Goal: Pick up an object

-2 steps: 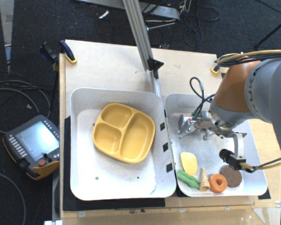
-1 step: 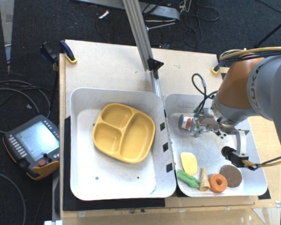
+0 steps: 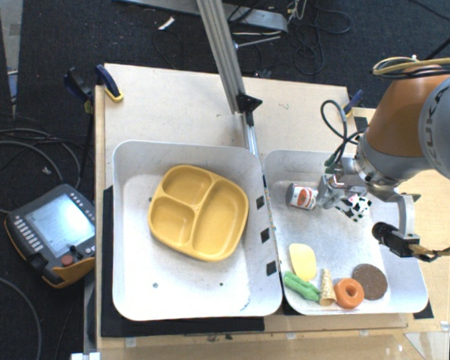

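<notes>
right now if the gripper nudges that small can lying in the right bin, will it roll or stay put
The small can lies on its side, so it would probably roll on the right bin floor. Its rounded body may slip from a pinch. It looks small, so likely light. The gripper sits beside it.

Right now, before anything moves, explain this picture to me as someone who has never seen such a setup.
One camera looks down at a slant on a bench with two shallow white bins. The grey and orange machine at the right is a robot arm; its gripper hangs low over the right bin, beside a small can and a black-and-white spotted toy. I cannot tell whether it holds anything. Nearer the front lie a yellow piece, a green pod, an orange ring and a brown disc. The left bin holds a yellow divided plate.
</notes>
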